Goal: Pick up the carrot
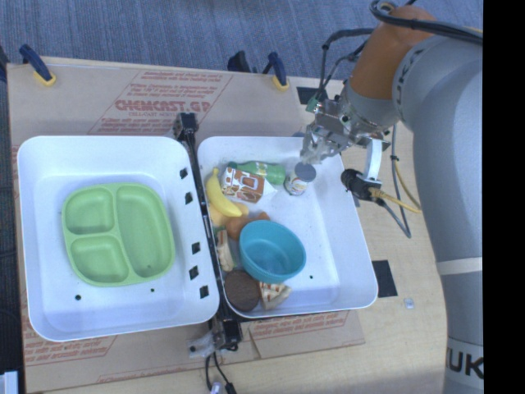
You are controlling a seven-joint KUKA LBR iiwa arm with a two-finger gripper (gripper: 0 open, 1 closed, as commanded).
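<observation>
Two shallow white bins sit side by side on the desk (98, 80), which is covered with printed cardboard held by blue clamps at its far edge. Inside the left bin (33, 220) lies a green divided plate (119, 234) with three compartments. The right bin (349, 245) holds a crowd of things: a banana (220, 200) along its left wall, a small printed carton (246, 183) with a green end just beside the banana, a small can (296, 180) standing near the bin's far right corner, a blue bowl (272, 250) near the middle, and a dark round disc (242, 290) with a pale wedge of food next to it at the near edge. Between the banana and the blue bowl, an orange patch shows, which looks like the carrot (246, 222); it is mostly hidden by the bowl's rim and the things around it. From the right, the grey arm (435, 138) with its orange band reaches over the far right corner of the right bin. Its gripper (316, 156) hangs just above the small can, well apart from the carrot, and whether it is apart or together cannot be told from this angle.
</observation>
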